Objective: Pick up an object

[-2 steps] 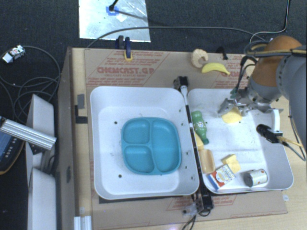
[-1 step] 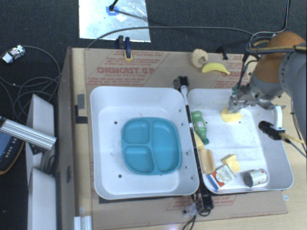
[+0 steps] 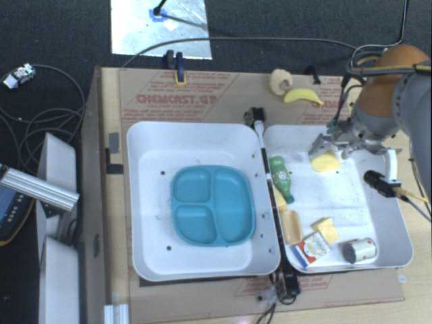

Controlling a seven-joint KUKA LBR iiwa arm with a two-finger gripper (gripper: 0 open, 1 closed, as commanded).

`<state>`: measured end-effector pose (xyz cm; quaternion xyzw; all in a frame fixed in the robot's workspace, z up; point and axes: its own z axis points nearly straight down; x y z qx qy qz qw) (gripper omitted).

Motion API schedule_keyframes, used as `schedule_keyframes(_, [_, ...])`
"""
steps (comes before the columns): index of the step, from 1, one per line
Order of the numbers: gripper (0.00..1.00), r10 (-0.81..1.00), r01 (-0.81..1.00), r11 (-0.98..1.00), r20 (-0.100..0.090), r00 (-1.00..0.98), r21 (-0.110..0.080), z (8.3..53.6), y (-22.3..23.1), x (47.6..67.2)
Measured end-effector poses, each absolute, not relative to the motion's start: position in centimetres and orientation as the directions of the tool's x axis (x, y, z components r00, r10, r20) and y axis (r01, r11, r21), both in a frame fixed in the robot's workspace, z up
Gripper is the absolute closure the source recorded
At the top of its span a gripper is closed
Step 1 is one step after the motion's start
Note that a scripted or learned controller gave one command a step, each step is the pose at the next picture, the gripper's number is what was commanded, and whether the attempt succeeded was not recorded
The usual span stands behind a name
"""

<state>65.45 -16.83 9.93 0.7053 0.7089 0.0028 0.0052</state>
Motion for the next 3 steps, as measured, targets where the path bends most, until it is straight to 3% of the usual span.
schedule_keyframes(1, [0.0, 1.0, 1.0, 0.002, -0.002, -0.002, 0.003, 9.3, -17.7, 64.5])
schedule_keyframes(2, [0.0, 1.0, 1.0, 0.001, -0.002, -0.001, 0.004, 13.0, -19.7, 63.9])
schedule_keyframes(3, [0.0, 1.0, 1.0, 0.0, 0.0, 0.0, 0.0, 9.7, -20.7, 57.8])
